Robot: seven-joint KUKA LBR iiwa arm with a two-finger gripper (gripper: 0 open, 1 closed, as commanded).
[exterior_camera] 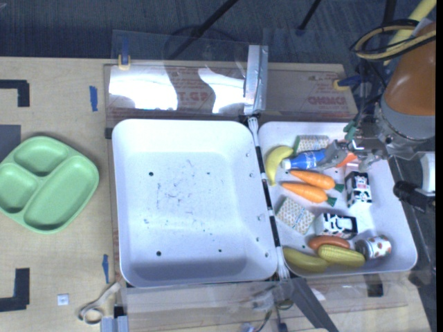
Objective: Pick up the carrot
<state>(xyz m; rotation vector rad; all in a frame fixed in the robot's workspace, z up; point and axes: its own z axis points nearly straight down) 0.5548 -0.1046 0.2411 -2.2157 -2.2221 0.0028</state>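
- Two carrots lie in the right bin (405, 251), both smooth, tapered and orange: the upper carrot (313, 179) and the lower carrot (305, 192), side by side and almost touching.
- Each has its long axis running left to right, slanting slightly down toward the right; the leafy ends seem to sit at the right, though that is blurred.
- A curved yellow banana (276, 161) and a blue bottle (307, 160) lie just above them.
- A checkered packet (295, 216) sits just below.
- The gripper (361, 144) hangs over the bin's upper right, near the carrots; whether its fingers are apart cannot be told.
- The left bin (187, 192) is glossy white plastic.
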